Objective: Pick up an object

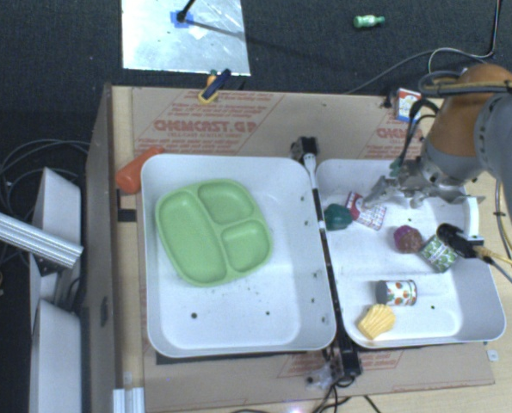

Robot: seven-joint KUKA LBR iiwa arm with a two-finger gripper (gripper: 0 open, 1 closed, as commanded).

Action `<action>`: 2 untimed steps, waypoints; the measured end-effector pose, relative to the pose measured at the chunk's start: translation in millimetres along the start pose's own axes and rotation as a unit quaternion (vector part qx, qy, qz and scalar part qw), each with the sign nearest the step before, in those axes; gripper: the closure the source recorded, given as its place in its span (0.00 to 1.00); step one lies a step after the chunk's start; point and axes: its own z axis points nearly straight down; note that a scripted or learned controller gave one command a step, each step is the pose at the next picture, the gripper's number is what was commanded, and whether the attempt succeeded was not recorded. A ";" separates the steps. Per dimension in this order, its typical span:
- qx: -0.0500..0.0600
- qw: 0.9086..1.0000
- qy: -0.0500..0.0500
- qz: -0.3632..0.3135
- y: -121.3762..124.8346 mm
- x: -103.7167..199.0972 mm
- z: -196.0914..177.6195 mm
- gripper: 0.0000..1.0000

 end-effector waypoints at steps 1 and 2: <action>0.002 1.000 -0.001 -0.001 23.7 -14.6 -86.4 0.00; 0.001 1.000 -0.001 0.000 -12.4 -9.2 0.7 0.00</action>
